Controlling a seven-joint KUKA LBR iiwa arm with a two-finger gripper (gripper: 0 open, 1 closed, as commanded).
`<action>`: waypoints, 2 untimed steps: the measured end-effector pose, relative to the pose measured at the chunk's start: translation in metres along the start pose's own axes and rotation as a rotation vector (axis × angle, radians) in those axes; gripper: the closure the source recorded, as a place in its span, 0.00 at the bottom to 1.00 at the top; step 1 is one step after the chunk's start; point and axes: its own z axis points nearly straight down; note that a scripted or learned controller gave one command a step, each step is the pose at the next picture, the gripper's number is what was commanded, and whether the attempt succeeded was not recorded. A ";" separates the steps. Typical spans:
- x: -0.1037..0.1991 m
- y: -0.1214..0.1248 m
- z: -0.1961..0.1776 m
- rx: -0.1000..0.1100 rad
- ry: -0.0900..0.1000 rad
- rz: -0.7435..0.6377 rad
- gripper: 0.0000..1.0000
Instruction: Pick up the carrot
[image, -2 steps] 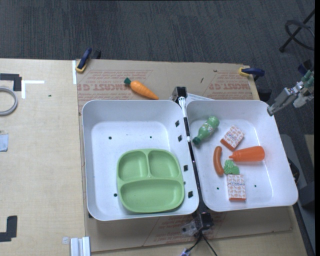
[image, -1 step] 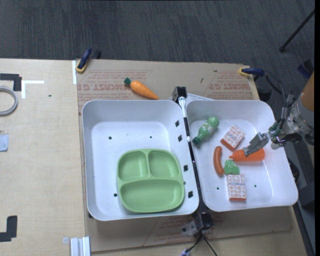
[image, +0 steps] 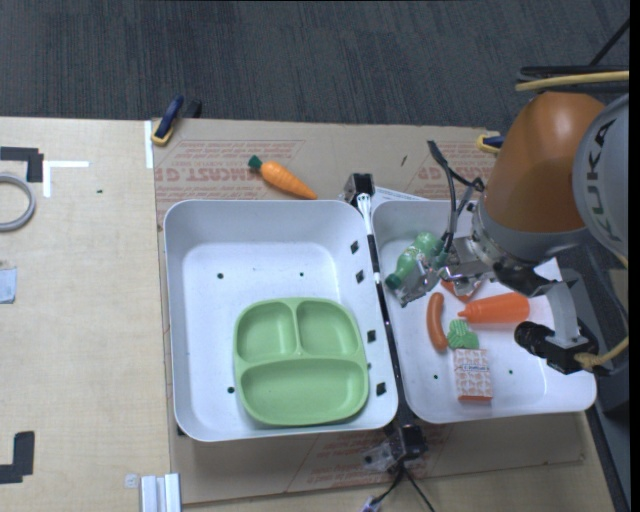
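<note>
Just below the gripper (image: 440, 272) lies the carrot (image: 495, 308).

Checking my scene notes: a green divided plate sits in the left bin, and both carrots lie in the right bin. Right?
Not quite. The camera view shows one carrot in the right bin; the other carrot lies on the cardboard behind the left bin. The green plate part holds.

You see two white bins side by side on a sheet of cardboard (image: 230, 160). In the left bin (image: 190, 300) a green plate (image: 300, 360) with three compartments lies flat, toward the near wall. In the right bin (image: 540, 395) you find a red sausage (image: 436, 320) and, near it at the front, a small printed carton (image: 473, 377). A green toy vegetable (image: 408, 264) lies at the back. A blue clip (image: 168, 118) sits at the cardboard's far left corner.
</note>
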 end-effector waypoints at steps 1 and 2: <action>-0.026 -0.040 -0.001 0.000 0.000 0.012 0.00; -0.139 -0.024 -0.082 -0.002 -0.001 -0.083 0.00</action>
